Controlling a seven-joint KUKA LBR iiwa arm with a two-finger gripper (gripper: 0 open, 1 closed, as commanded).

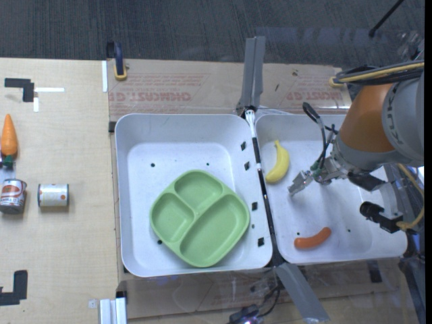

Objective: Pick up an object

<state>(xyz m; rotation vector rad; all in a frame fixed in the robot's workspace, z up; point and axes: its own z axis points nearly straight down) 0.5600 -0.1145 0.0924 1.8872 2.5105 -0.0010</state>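
In the camera view, the claw (302, 181) is hanging low in the right bin (351, 252), right of centre in the frame, just beside the banana (277, 162); I cannot tell how its tips are standing, and nothing is showing between them. The sausage (312, 239) is lying well apart, lower in the frame. The green plate (200, 217) is sitting in the left bin (135, 181). Judging from here, a close could be nudging the curved banana toward the bin wall rather than catching it.
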